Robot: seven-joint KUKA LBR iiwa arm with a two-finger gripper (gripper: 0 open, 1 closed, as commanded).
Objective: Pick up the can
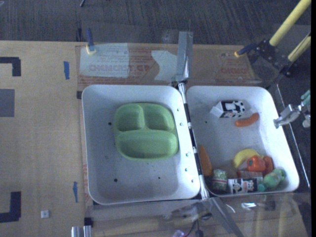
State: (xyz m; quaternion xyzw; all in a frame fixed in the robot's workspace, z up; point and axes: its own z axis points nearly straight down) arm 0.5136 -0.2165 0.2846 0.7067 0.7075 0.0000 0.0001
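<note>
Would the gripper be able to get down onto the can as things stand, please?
Probably, but tightly: the can lies against the right bin's near wall, crowded by toys. The gripper sits at the bin's right rim, with open space above.

Single fixed overhead camera, tilted, framing both white bins [133, 194] and the surrounding bench [39, 132] from moderate height.

We see a small part of the robot's gripper [292, 113]: pale grey metal pieces, angular and thin, with a pale teal-tinted piece above them.
</note>
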